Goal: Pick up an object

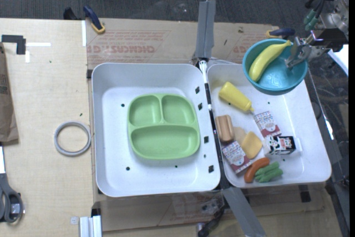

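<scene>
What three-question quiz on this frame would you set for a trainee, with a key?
1. True or false: the green divided plate lies in the left bin.
2. What lies inside the blue bowl? A) a carrot B) a banana C) a milk carton
3. Where is the end effector relative to the blue bowl?

Key
1. True.
2. B, the banana; the small milk carton and the carrot lie further down in the right bin.
3. At the bowl's right rim, beside the banana's upper end; the bowl appears raised over the bin's top right corner.
</scene>
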You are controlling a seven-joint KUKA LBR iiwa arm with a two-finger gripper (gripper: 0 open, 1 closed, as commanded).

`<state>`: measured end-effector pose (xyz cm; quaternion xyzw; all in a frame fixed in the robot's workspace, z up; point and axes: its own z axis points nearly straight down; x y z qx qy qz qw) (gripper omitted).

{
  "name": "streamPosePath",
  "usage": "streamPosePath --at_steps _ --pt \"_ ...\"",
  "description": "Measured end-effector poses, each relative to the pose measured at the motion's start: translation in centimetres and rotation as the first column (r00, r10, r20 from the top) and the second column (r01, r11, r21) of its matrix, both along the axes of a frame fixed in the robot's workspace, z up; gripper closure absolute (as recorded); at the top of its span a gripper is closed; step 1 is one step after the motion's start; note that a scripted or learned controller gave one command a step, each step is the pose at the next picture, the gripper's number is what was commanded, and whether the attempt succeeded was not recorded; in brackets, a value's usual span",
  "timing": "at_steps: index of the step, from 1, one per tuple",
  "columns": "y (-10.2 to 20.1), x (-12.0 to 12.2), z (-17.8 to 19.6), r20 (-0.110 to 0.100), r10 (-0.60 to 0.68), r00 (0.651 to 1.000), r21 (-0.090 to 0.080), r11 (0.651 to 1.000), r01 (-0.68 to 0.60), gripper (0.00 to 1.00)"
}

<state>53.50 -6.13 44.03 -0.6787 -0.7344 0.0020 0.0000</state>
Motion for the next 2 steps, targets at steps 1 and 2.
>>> streamPosePath --at_steps 1,2 --pt "0.1 -2.6 -13.2 -0.002 0.093 0.996 0.002 0.996 -0.093 1.0" --pt "-5.0 -5.1 -28.9 -0.002 0.202 0.979 0.004 0.979 -0.202 1.0"
